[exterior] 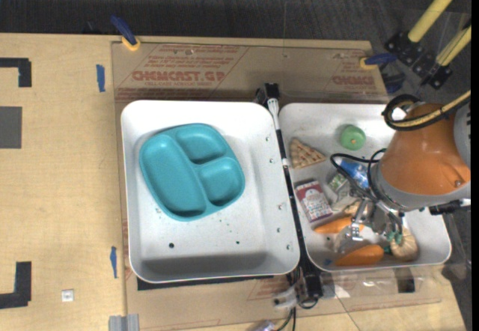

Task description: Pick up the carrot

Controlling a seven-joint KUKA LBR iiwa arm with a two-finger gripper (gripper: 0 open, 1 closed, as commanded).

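The carrot is an orange, elongated piece lying along the front wall of the right bin. My gripper hangs low inside that bin, directly above and just behind the carrot, under the arm's orange band. The wrist hides part of what lies under it. I see nothing lifted off the bin floor.
Around the gripper lie a second orange piece, a red and white packet, a waffle-like wedge, a green round item and a tan item. The left bin holds a teal divided plate.
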